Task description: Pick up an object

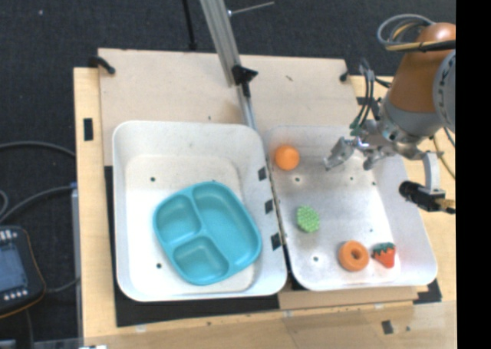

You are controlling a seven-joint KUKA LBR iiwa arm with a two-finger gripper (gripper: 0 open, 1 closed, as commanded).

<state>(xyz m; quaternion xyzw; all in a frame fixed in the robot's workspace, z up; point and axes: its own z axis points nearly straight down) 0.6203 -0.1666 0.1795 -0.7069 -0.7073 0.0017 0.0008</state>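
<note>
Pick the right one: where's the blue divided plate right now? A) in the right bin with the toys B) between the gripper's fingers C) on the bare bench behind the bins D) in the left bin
D: the blue divided plate lies flat in the left bin, while the gripper hangs over the right bin, which holds the orange ball, green piece, donut and strawberry.

Grey arm (418, 113), orange band, looped cables
</note>
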